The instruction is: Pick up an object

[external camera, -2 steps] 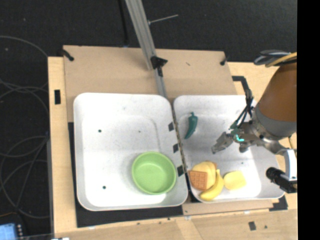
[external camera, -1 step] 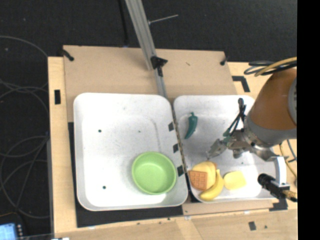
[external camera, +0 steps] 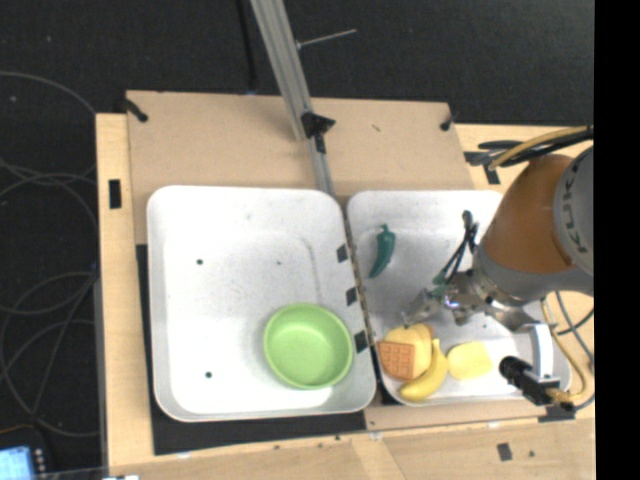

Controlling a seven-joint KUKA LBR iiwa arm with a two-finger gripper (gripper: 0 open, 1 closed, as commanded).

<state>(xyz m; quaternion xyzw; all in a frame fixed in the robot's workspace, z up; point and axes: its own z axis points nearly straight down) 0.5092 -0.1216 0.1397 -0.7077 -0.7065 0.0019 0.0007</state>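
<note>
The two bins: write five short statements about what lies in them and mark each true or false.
1. The green bowl sits in the left bin. True.
2. The banana lies in the left bin. False: it lies in the right bin, near its front edge.
3. The green pepper lies close to the divide between the bins. True.
4. The waffle is beside the bowl in the same bin. False: it lies by the banana in the right bin.
5. The arm reaches over the left bin. False: over the right.
</note>
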